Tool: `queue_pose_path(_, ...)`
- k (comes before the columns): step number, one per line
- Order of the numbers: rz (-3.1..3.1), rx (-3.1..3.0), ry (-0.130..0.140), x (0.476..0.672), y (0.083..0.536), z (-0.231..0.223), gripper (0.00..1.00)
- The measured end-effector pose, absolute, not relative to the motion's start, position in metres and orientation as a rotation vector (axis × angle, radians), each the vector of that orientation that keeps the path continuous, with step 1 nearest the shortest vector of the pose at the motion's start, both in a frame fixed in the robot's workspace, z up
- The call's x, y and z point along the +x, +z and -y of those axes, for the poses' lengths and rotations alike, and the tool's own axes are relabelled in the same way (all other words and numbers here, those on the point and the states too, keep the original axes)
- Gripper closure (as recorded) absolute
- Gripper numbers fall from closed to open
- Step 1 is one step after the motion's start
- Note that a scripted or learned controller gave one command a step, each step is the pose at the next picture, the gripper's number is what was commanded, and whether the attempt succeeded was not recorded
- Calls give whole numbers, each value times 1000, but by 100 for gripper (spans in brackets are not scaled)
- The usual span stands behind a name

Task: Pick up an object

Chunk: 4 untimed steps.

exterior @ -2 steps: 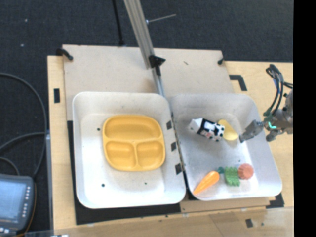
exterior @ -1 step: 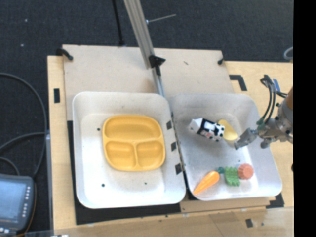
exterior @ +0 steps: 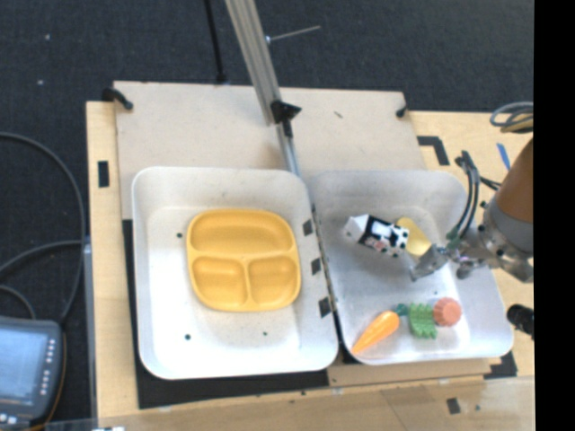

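Left bin (exterior: 153, 241): yellow tray (exterior: 243, 259), not the target. Right bin (exterior: 359, 200): milk carton (exterior: 377, 234) mid-bin, long axis running upper-left to lower-right, touching yellow ball (exterior: 413, 236). Gripper (exterior: 429, 263) just beside both (finger spacing: cannot tell). Risk: clipping the ball, nudging carton sideways, closing on nothing.

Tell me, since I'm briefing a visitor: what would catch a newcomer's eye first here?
Probably the yellow tray, lying alone in the left bin. Then the right bin, with a milk carton beside a yellow ball and a carrot by its near wall. The arm reaches in from the right.
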<state>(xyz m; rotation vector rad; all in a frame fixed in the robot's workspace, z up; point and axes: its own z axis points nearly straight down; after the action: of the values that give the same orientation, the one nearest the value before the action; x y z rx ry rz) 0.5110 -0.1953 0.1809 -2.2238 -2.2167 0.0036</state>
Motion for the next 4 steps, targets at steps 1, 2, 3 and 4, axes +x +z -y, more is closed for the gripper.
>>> queue_pose_path(1,2218,-2221,5,513,118,197,0)
queue_pose_path(2,2219,-2231,-4,515,133,198,100)
queue_pose_path(3,2231,-2224,-6,518,196,195,100)
queue_pose_path(4,2231,-2222,-5,522,240,194,100)
